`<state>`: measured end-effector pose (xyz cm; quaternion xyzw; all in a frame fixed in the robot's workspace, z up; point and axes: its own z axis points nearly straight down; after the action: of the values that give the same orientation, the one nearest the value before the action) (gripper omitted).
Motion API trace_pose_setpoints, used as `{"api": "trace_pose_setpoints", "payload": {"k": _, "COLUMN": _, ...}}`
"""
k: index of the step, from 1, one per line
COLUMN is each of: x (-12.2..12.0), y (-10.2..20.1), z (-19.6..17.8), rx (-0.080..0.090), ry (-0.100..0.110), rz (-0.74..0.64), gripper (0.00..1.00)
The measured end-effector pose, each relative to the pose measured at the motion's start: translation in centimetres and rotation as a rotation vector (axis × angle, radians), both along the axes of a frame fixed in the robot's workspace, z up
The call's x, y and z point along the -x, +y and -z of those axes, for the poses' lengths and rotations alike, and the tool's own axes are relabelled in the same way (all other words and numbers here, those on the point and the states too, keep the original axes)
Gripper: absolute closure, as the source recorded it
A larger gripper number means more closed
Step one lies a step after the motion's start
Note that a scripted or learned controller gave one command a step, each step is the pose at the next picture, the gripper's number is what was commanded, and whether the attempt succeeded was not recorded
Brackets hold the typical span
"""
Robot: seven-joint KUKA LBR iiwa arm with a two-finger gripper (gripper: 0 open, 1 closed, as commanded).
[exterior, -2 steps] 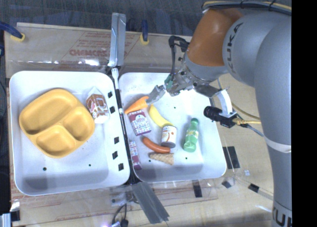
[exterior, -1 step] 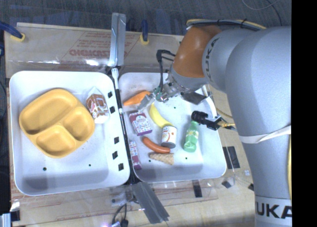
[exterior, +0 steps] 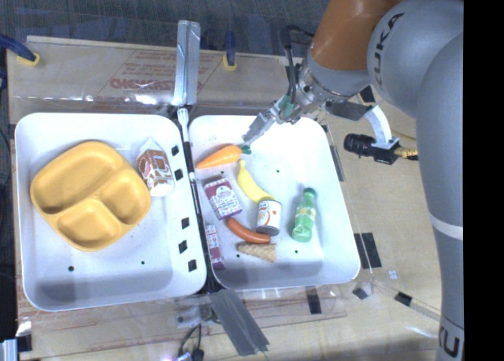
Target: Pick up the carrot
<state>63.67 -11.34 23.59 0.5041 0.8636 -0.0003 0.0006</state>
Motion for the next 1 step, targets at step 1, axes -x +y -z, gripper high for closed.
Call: {"api": "trace_pose_setpoints", "payload": {"k": 1, "x": -1.99, "y": 0.40, "z": 14.28, "rx": -0.001, "ry": 0.004, "rz": -0.192, "gripper": 0.00}}
